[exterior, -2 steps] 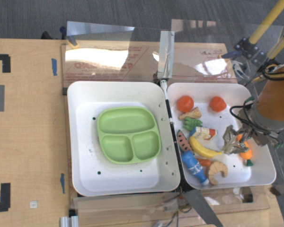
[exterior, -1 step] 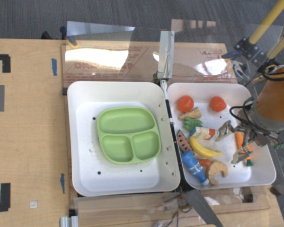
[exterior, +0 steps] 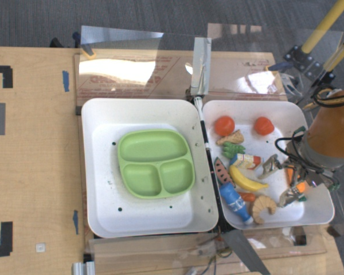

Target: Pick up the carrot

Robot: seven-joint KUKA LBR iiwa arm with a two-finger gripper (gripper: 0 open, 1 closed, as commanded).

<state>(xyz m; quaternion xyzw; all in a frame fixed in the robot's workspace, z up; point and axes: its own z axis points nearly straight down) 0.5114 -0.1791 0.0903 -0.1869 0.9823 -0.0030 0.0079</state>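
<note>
Over the right white bin point(exterior: 318, 211), your metal hand point(exterior: 284, 179) has its fingers spread wide open beside a thin orange carrot point(exterior: 291, 175) and curved yellow banana point(exterior: 246, 180).

floor point(exterior: 160, 4): dark grey carpet | bench point(exterior: 28, 153): tan board, black tape marks, blue tape bits | clear panel point(exterior: 126, 67): upright behind bins, bright glare
</note>
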